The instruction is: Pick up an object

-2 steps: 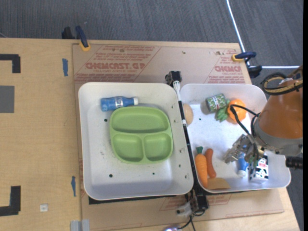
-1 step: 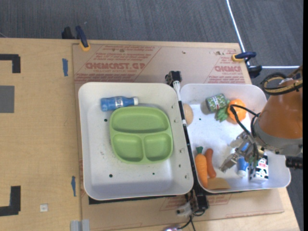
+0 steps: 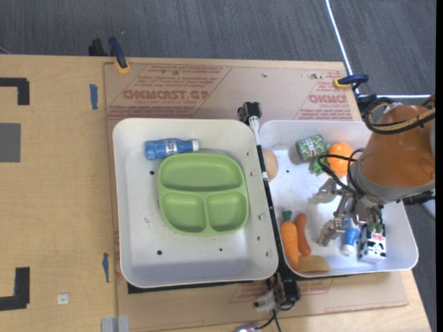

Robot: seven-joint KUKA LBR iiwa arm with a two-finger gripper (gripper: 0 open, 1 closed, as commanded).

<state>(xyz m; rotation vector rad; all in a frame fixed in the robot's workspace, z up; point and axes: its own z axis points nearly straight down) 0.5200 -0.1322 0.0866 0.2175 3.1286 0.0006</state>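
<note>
Camera view from above, looking down at two white bins side by side. Left bin holds a green divided plate and a blue bottle lying behind it. Right bin holds carrots, an orange, a green can and a small black-and-white box. The gripper hangs low over the right bin, beside the carrots; whether it is open or closed, I cannot tell.

Band: broad, orange, rounded
Cables: black, looped over band top
Hand: grey metal, slim fingers, blue part near the tips
</note>
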